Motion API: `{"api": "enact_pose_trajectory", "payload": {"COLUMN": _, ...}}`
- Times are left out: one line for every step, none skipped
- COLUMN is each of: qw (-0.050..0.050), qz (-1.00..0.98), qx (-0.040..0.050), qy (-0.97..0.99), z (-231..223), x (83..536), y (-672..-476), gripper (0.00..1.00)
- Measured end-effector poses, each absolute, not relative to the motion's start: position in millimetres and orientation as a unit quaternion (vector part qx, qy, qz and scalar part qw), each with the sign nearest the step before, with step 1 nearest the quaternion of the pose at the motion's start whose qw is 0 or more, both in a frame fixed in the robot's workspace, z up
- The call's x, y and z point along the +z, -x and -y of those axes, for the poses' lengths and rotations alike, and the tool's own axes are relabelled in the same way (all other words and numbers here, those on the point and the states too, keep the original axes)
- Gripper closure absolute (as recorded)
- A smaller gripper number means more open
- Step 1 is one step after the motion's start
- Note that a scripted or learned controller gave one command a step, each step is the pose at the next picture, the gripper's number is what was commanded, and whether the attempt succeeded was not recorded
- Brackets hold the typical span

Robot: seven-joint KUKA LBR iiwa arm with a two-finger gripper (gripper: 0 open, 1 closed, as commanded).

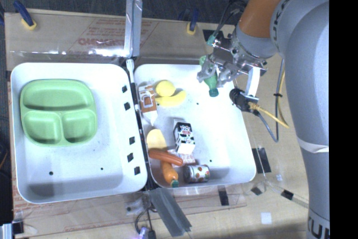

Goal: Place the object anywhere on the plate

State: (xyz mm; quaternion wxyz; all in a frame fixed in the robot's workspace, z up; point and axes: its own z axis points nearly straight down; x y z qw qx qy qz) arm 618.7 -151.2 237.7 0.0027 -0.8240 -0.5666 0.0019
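Gripper [213, 82] sits at the upper right of the frame, over the back edge of the right bin [235, 137], and I can see a small green object [212, 87] pinched between its fingers, so it's clamped on that piece and carrying it above the bin floor. Arm [291, 36] fills the right side, orange band up top. Plate [57, 111] lies at the left of the frame, pale green with three compartments, flat in the left bin [72, 176], well apart from the gripper. I read the right bin's clutter down its left side: a yellow fruit [168, 94] near the top, a brown box [147, 101] just beside it, a black-and-white carton [184, 139] in the middle, a carrot [165, 158] and a can [196, 173] at the lower edge.
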Motion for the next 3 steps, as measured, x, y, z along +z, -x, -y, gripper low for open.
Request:
{"api": "enact_pose_trajectory", "payload": {"qw": 0.002, "qz": 0.615, "qx": 0.0024, "qy": 0.788, "z": 68, "x": 190, "y": -562.1, "gripper": 1.00}}
{"api": "enact_pose_trajectory", "payload": {"qw": 0.002, "qz": 0.744, "qx": 0.0018, "qy": 0.668, "z": 12, "x": 191, "y": -558.4, "gripper": 1.00}}
{"api": "enact_pose_trajectory", "payload": {"qw": 0.002, "qz": 0.749, "qx": 0.0017, "qy": 0.662, "z": -67, "x": 191, "y": -514.2, "gripper": 1.00}}
